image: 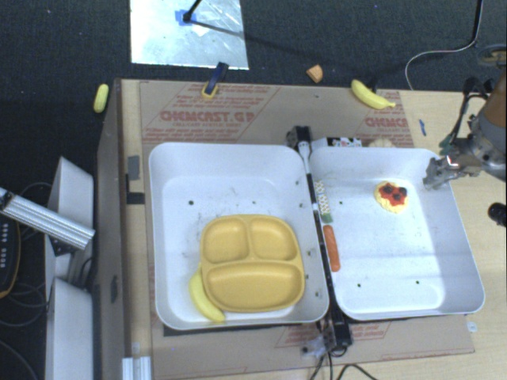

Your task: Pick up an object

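Cardboard sheeting covers the bench, and on it sit two shallow white bins side by side — the left bin [170, 212] and the right bin [444, 267] — with dark carpet beyond.

Nearest the camera, in the left bin, a yellow divided plate [252, 261] lies flat, and a yellow banana [203, 299] curves along its lower-left edge, touching it or very nearly so. On the strip where the two bins meet, a small orange carrot [332, 248] lies lengthwise, its long axis running along the divide.

Farther back, in the right bin, a small yellow disc with red and dark toppings [392, 195] rests flat on the bin floor near the far wall, well apart from the carrot. It looks like the likeliest thing to pick, being closest to the arm.

At about the same depth, by the right bin's far right rim, hangs the gripper [437, 174]. From this angle I cannot tell how its tip is set, and nothing shows in its hold. The relation that matters: the disc lies to the left of the gripper in the camera view and slightly nearer the camera, just inside the rim — so a short move inward over the bin, then down, would likely be needed.

Beyond the bins, a second banana [371, 95] and a small orange block [315, 74] lie at the bench's far edge.
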Controlling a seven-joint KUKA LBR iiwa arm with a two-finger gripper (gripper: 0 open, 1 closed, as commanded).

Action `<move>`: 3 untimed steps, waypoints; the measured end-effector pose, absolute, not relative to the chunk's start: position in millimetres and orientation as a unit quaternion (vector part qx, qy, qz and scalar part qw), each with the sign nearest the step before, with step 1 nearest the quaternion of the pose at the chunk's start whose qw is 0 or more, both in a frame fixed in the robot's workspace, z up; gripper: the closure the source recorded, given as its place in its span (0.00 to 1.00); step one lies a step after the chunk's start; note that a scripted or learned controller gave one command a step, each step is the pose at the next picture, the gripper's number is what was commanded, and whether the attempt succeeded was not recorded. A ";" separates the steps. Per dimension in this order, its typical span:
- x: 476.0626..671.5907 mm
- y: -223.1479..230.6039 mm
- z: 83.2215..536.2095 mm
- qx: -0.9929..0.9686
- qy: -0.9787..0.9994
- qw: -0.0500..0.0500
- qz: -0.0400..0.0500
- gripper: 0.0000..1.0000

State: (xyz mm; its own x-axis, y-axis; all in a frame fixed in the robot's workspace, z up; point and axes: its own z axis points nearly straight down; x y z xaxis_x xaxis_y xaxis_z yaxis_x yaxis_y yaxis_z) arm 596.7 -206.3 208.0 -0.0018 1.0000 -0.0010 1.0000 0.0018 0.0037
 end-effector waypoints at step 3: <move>633.8 -185.5 176.5 0.706 0.708 0.001 0.000 1.00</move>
State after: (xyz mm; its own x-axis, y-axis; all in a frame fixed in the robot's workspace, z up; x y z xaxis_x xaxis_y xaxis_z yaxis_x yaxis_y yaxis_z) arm 633.8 -185.5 176.5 -0.0035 1.0000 -0.0015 1.0000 0.0035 0.0027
